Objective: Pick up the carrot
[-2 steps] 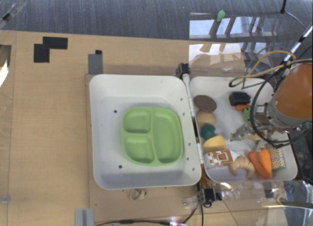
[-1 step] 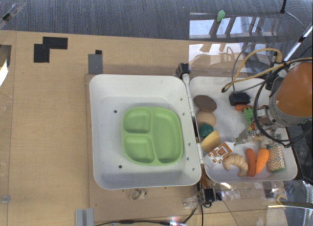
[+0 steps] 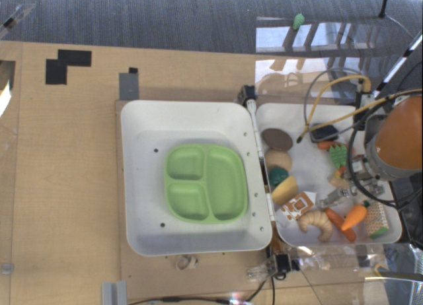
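Grey carpet runs behind a pale wooden bench point(image 3: 59, 185) that carries two shallow white bins side by side. In the left bin point(image 3: 139, 132) lies a green divided plate point(image 3: 206, 183), flat and near the middle. The right bin point(image 3: 310, 115) holds a heap of toy food: a brown oval point(image 3: 277, 139), a tan potato point(image 3: 278, 160), a croissant point(image 3: 317, 222) and a small card point(image 3: 297, 206). The carrot point(image 3: 354, 216) lies tilted near this bin's front right corner, just beside the croissant. The arm point(image 3: 400, 142) reaches in from the right, and its gripper point(image 3: 338, 196) hangs just above and left of the carrot; whether it is open or closed cannot be told.
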Robot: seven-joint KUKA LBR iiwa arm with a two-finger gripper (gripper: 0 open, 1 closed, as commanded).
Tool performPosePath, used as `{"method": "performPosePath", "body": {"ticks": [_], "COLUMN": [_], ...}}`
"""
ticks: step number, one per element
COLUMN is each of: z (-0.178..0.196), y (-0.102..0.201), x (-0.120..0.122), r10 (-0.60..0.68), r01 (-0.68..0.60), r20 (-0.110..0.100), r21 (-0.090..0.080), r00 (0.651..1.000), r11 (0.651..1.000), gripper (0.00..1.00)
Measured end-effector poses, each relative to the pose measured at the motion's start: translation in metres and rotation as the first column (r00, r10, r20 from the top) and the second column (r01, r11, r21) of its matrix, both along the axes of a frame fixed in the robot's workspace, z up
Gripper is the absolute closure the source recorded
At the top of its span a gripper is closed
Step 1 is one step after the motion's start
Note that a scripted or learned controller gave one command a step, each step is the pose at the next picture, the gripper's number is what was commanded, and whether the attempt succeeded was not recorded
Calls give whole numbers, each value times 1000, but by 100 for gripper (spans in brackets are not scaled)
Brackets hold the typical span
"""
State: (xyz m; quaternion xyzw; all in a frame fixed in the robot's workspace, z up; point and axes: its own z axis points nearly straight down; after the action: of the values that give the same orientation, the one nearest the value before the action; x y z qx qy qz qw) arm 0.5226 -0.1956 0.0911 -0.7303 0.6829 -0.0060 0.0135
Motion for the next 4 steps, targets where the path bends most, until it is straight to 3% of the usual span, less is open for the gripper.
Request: {"method": "performPosePath", "body": {"ticks": [1, 2, 3, 4], "z": [17, -2, -2, 11], "y": [-6, -4, -3, -1], "x": [20, -4, -18, -14], "r10": [40, 86, 421, 416], "r01": [-40, -86, -421, -416], "r20": [-16, -10, -7, 4], "r21": [-9, -12, -16, -18], "r00": [999, 996, 907, 909], "r11": [999, 996, 907, 909], "gripper": [0, 0, 0, 100]}}
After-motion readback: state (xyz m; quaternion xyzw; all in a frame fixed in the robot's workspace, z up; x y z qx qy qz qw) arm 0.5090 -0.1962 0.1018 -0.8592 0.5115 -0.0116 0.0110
